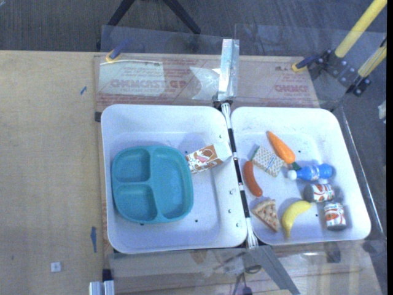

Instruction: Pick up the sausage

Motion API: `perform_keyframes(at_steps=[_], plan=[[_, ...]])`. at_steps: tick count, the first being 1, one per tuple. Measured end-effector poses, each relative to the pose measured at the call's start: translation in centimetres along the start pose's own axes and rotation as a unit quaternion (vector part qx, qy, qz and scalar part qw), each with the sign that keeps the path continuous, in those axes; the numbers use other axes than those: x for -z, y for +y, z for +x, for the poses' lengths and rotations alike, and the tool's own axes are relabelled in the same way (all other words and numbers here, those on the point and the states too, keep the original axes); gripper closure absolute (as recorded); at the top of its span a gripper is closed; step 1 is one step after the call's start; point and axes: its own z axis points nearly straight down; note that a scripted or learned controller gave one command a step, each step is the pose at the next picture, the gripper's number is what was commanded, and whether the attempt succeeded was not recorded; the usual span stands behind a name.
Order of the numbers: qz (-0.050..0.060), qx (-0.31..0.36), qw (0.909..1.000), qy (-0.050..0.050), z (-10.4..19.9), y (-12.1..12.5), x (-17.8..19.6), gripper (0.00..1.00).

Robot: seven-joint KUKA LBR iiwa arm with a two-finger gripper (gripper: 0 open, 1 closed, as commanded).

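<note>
The sausage (252, 177) is a short reddish-brown link lying near the left wall of the right bin (319, 123). It runs roughly front to back, just left of a patterned cracker box (268, 161) and above a pizza slice (266, 214).
The right bin also holds a carrot (280, 146), a blue bottle (313, 172), two small cans (320, 192) (334, 215) and a banana (293, 216). In the left bin (159, 118) are a teal divided plate (151, 183) and a small carton (203, 158).
</note>
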Motion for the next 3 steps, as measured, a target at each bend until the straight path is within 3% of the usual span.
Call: perform_keyframes(at_steps=[1,2,3], plan=[[0.000,0.153,0.9882,0.000,0.0,-1.7,0.0,1.00],[-0.001,0.377,0.9261,0.000,-1.6,-2.6,-0.1,1.00],[-0.001,0.301,0.9536,-0.001,-2.5,-3.1,-0.1,1.00]])
